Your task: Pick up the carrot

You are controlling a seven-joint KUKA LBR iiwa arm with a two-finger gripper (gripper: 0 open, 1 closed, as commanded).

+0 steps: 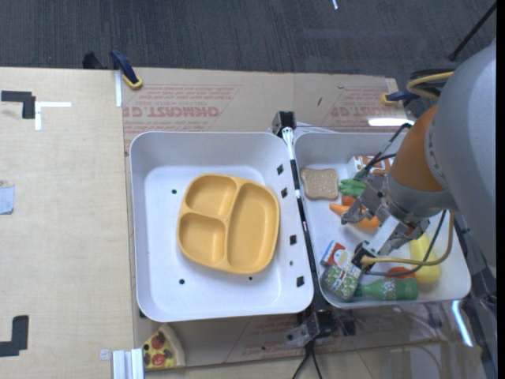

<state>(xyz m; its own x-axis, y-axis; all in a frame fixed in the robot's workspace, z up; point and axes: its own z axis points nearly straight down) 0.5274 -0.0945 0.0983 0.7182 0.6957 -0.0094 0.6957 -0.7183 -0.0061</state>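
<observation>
Judging from how things lie, we take the pick as not yet done: the carrot rests in the right bin beside the bread slice, just under our end effector, whose grip we cannot tell.

The bench bears two white bins (side by side).

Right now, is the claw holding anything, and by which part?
Cannot tell. The claw sits low over the carrot in the right bin, hiding any hold.
</observation>
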